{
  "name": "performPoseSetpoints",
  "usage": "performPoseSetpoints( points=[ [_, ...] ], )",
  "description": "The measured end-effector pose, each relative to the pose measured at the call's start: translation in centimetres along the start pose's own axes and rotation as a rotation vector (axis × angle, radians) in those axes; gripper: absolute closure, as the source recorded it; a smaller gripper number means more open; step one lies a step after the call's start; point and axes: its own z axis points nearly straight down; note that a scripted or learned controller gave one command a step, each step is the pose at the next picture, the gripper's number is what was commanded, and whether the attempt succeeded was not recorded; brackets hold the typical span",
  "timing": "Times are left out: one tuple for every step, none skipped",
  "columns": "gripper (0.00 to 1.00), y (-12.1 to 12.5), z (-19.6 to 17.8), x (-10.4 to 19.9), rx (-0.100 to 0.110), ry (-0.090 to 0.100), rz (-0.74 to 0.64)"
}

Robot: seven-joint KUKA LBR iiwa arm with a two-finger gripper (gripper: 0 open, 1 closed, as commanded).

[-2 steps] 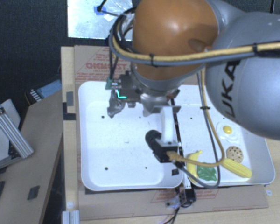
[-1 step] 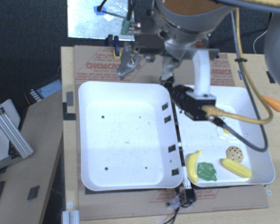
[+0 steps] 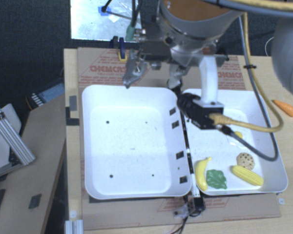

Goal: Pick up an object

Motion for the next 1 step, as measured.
performPoseSetpoints(
  points=[
    [0.00, 0.01, 0.02, -0.01, 0.000, 0.000, -0.002]
  ],
)
